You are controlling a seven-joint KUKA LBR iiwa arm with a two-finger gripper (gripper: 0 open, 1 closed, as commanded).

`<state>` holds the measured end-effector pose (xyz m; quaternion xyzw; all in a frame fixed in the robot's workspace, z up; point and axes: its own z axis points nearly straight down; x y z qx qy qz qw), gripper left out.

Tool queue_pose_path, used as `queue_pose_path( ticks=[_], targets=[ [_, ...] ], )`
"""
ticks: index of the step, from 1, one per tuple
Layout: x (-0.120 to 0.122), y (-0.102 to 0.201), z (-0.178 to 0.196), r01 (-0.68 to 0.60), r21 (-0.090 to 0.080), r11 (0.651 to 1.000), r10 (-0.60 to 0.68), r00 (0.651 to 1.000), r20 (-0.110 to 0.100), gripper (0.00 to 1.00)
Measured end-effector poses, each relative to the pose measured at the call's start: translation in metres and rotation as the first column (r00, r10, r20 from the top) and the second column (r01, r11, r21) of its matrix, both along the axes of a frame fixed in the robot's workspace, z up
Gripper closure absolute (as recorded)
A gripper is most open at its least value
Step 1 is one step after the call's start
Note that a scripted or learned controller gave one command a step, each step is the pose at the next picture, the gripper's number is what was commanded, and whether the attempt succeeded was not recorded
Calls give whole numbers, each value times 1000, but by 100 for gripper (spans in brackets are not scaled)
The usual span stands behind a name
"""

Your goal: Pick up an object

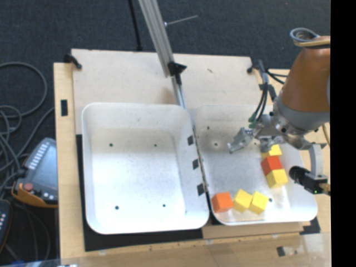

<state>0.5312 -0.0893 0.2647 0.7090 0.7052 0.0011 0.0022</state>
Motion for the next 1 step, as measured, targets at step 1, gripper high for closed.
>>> queue_pose_path(
  ticks=[1],
  targets=[
    [1, -86, -11, 2, -5, 1000, -2, 1000, -2, 0]
  ],
)
